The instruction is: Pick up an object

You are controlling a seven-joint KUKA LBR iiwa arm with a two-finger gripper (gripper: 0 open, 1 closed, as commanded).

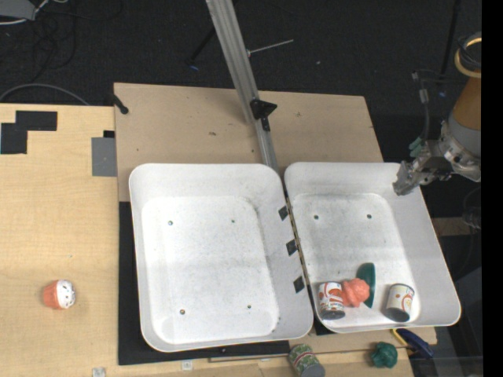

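Hand [410,177] sits at right of frame, over the upper right rim of the right bin [346,187]; whether it is spread or closed, cannot tell, too small and blurred, and nothing visibly held. Arm [464,124] enters from the right edge, wrist angled down-left, likely staged above the bin before a descent. Candidate objects cluster at lower right of the right bin: a small can [330,299] touching an orange-red lump [355,290], a green piece [366,275] just behind it, and a white cup [399,301] on its side near the bottom rim. All well apart from the hand. Left bin [204,250] shows bare floor. Stray items off the bins: orange-white ball [59,294] on the desk [47,226] at lower left, green blob [383,355] at bottom edge. Pick not started, judging by the gap.
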